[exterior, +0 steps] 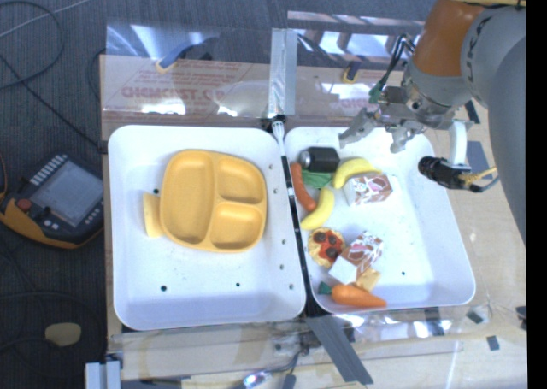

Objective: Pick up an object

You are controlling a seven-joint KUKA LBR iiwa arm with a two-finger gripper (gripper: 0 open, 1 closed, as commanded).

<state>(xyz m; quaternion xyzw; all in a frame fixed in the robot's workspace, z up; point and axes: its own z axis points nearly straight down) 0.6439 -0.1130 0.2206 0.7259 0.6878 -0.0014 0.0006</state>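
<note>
We see the gripper (pixel 376 135) above the far edge of the right bin (pixel 444 250), with its two fingers spread wide apart and nothing between them; one fingertip (pixel 346 138) points toward the middle divider and the other is near the bin's far wall. The grey arm with its orange band (pixel 453 32) comes in from the upper right. Just below the gripper, but not touching it, lies a dark cylinder-shaped object (pixel 318 157) close to the bin's far left corner. Beside it we find a yellow banana (pixel 350 170), and next to that a small white packet with a red print (pixel 369 189). Along the left wall of this bin lies a long orange-red piece (pixel 301 187), with something green (pixel 318 179) between it and the banana, and a second yellow banana (pixel 320 210) lower down. Nearer to us there is a round toy with red spots (pixel 326 246), another red and white packet (pixel 364 249), a white block (pixel 344 270), and an orange carrot (pixel 357 296) at the near edge. In the left bin (pixel 137 285) rests a yellow divided plate (pixel 212 199) with three compartments, and a pale yellow flat piece (pixel 151 214) shows from under its left side. On the floor at the left lies a control pendant (pixel 53 201) with an orange rim.
</note>
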